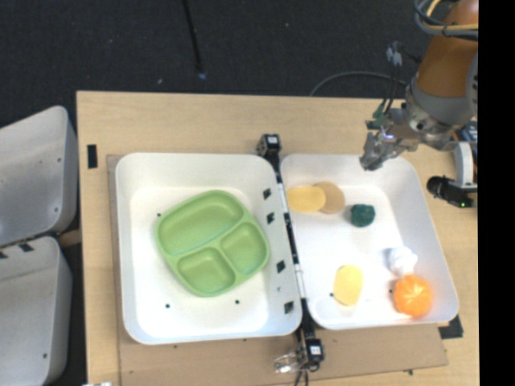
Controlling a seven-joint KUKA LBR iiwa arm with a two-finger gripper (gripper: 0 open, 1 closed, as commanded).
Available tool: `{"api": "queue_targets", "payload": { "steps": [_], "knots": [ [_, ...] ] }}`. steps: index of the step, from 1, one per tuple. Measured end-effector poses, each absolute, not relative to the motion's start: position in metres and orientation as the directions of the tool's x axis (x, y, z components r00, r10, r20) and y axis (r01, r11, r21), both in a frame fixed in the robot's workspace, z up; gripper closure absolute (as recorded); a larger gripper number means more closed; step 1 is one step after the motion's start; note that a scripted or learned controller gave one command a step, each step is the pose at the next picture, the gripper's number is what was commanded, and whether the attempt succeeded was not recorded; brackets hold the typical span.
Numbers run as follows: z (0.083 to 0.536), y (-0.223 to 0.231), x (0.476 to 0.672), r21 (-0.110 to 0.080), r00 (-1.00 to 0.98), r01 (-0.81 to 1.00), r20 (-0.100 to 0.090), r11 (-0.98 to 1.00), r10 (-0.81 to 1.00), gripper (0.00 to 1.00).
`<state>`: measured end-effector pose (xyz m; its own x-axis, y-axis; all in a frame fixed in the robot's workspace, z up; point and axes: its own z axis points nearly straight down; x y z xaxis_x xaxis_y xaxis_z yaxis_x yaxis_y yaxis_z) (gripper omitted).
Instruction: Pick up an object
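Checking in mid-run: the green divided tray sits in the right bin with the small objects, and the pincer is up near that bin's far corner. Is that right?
Not quite. In the camera view the green divided tray lies alone in the left bin. The small objects, including the orange ball and the dark green piece, are in the right bin. The pincer is indeed near that bin's far corner.
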<state>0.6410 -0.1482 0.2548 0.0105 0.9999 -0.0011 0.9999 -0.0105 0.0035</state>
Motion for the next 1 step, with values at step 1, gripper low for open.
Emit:
{"api": "queue_targets", "payload": {
  "steps": [1],
  "knots": [
    [0.2583, -0.1115, 0.6196, 0.001, -0.004, 1.000, 0.000, 0.004, 1.000, 1.00]
  ]
}}
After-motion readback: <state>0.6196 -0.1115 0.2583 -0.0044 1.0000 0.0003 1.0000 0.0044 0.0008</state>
